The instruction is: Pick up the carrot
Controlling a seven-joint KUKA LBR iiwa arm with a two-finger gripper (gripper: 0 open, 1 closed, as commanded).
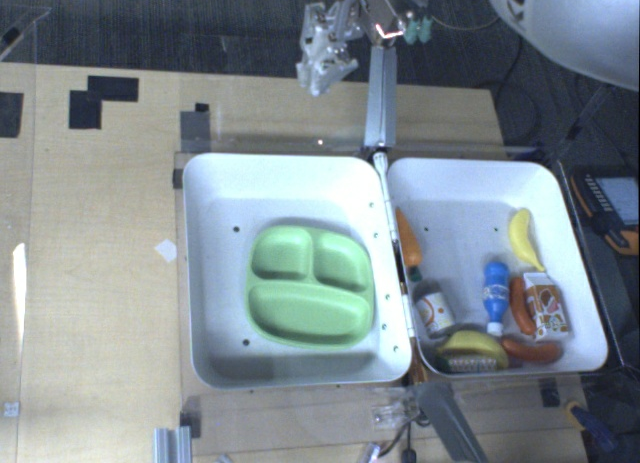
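So the arm [560, 1] is coming in from the upper right of the frame, big grey body filling that corner, and the hand [322, 69] is hanging near the top centre, above the back edge of the surface [90, 281] and well apart from both bins. It's looking pale and a bit blurry, tilted to the left, and honestly I cannot tell how it's set; nothing is showing in it. The carrot [406, 239] is lying in the right bin [470, 173], hugging the left wall just beside the divider between the bins, pointing roughly top to bottom. Right below it a small jar [433, 312] with a dark lid is sitting close, nearly touching the carrot's lower end. Further along the bottom of that bin a banana [472, 343] is lying flat, with a blue bottle [495, 296], a sausage [530, 351] and a juice box [546, 309] crowding the lower right, and a yellow piece [521, 236] is sitting higher up. The left bin [215, 251] is carrying a green divided tray [310, 286].
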